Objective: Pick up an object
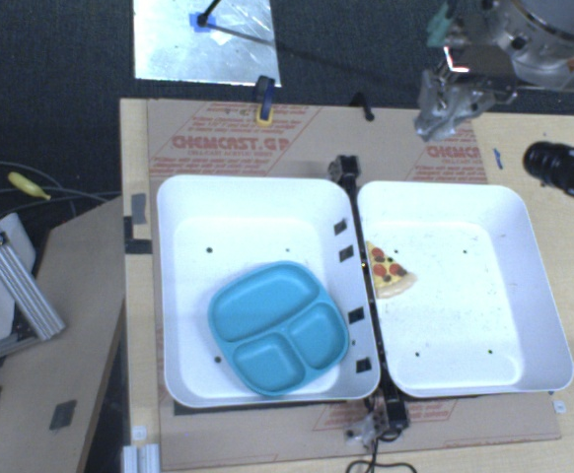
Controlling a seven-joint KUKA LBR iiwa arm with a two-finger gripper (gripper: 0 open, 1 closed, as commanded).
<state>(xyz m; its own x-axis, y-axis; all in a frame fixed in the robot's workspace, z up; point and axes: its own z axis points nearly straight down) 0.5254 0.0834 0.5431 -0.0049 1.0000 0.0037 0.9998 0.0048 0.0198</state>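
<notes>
A small wedge-shaped toy pizza slice [390,272], tan at the crust with red and green toppings, lay flat on the floor of the right white bin [484,358], hard against that bin's left wall and a little above the wall's midpoint. Its long axis ran slantwise, with the narrow tip toward the bin's upper left corner and the broad crust edge toward the lower right. In the left white bin [193,215] a light blue plastic plate with three compartments [279,326] rested near the lower right corner, close to the wall that the two bins shared. The gripper [443,101] hung above the cardboard-covered bench [228,141], beyond the right bin's top edge and well apart from both objects; whether its fingers were apart or together could not be told from this angle. By this showing nothing was lifted: approach, descent, grasp and raise were all left to do.
</notes>
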